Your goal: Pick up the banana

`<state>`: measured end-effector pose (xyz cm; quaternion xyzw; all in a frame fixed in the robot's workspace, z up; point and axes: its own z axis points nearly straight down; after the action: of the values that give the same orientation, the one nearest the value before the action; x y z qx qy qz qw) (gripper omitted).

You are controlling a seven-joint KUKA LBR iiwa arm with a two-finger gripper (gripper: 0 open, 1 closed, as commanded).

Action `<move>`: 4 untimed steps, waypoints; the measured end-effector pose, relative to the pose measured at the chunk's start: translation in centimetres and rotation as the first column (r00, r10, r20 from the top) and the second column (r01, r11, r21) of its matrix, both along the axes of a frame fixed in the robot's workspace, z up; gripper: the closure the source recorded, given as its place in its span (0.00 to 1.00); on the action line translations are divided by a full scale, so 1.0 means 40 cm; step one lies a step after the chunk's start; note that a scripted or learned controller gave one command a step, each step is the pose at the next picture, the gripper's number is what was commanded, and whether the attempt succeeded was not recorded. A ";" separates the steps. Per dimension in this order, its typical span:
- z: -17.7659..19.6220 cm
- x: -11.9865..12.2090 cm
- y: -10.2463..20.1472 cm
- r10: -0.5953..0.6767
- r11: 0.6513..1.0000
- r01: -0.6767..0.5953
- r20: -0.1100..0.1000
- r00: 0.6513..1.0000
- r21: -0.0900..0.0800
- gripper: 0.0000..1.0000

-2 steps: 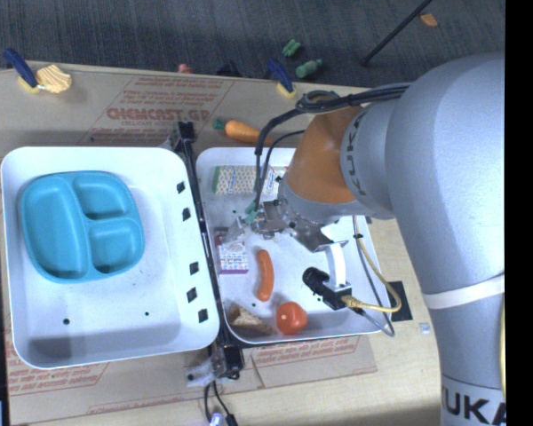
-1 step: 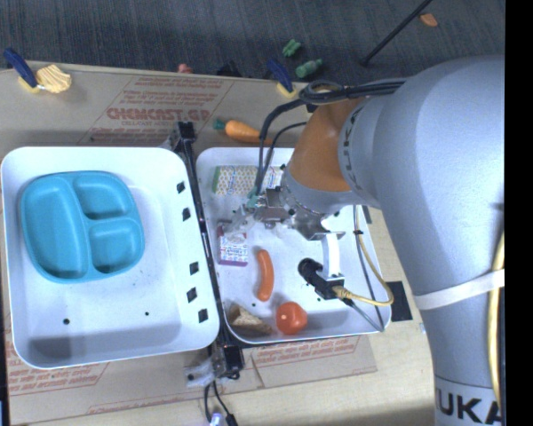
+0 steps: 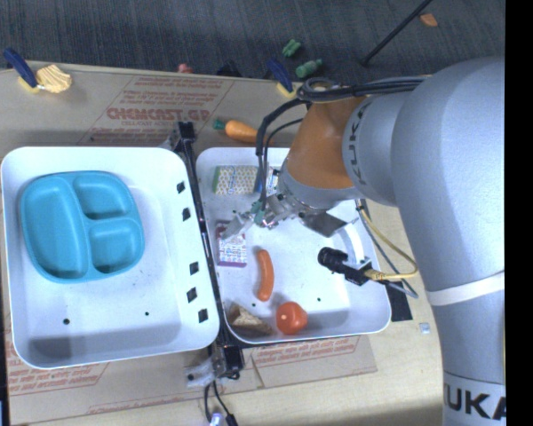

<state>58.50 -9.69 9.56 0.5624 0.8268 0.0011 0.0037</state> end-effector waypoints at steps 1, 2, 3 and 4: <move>0.149 0.129 -0.078 0.110 0.994 -0.110 -0.008 0.994 0.001 0.00; 0.240 -0.198 0.051 0.387 0.922 -0.387 -0.011 0.922 0.004 0.00; 0.239 -0.209 0.262 0.285 0.959 -0.285 -0.012 0.959 0.004 0.00; 0.242 -0.273 0.350 -0.044 0.999 0.044 -0.014 0.999 0.003 0.00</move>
<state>47.57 4.31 19.24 0.5804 0.8143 -0.0017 -0.0028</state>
